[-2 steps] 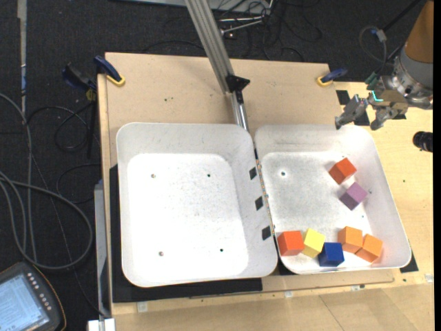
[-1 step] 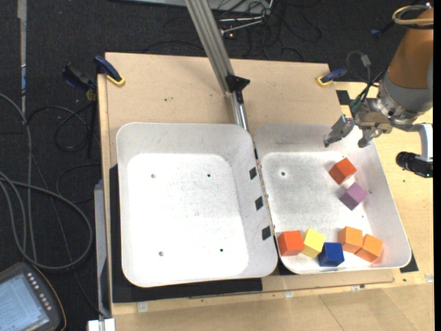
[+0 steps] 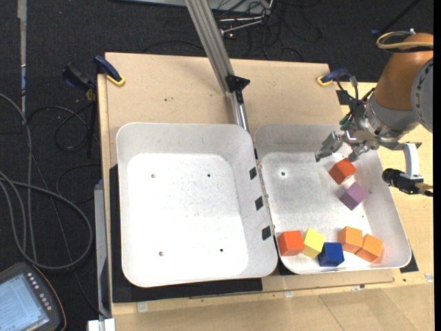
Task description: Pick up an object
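My gripper [image 3: 339, 154] hangs over the back right part of the right bin [image 3: 296, 147]. Its fingers look spread apart, with one dark fingertip [image 3: 322, 153] pointing left. Just below and in front of it a red-orange block [image 3: 342, 171] lies on the bin floor, close to the fingers but not clearly between them. A purple block [image 3: 353, 195] sits just in front of that one. Along the bin's front edge lie an orange block [image 3: 291, 242], a yellow block [image 3: 313, 243], a blue block [image 3: 331, 254] and two more orange blocks [image 3: 351, 238] [image 3: 371, 247].
The left bin [image 3: 182, 133] stands beside the right one, and their rims meet in the middle. A slanted metal pole [image 3: 210, 36] crosses the back of the bench. Blue and yellow clamps [image 3: 109, 71] [image 3: 332, 78] grip the bench's back corners.
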`<state>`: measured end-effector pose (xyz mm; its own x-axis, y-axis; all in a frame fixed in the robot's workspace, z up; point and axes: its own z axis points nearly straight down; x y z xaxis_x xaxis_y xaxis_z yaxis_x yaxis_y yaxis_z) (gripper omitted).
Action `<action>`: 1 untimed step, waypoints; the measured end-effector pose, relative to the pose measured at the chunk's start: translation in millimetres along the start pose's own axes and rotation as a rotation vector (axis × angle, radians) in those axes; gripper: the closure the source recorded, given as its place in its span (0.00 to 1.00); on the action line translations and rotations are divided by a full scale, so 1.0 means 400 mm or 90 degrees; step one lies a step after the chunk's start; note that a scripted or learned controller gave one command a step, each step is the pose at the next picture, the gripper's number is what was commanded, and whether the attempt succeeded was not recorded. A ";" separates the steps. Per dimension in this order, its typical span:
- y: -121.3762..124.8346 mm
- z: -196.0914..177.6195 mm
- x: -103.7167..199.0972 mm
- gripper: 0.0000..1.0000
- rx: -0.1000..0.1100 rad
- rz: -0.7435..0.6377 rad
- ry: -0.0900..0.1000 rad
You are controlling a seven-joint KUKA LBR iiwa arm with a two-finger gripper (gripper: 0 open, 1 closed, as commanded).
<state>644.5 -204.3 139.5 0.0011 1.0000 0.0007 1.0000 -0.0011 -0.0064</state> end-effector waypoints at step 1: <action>0.004 0.062 -0.002 0.00 -0.007 0.000 -0.002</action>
<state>646.0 -205.0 114.5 0.0016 1.0000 -0.0023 1.0000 -0.0016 0.0045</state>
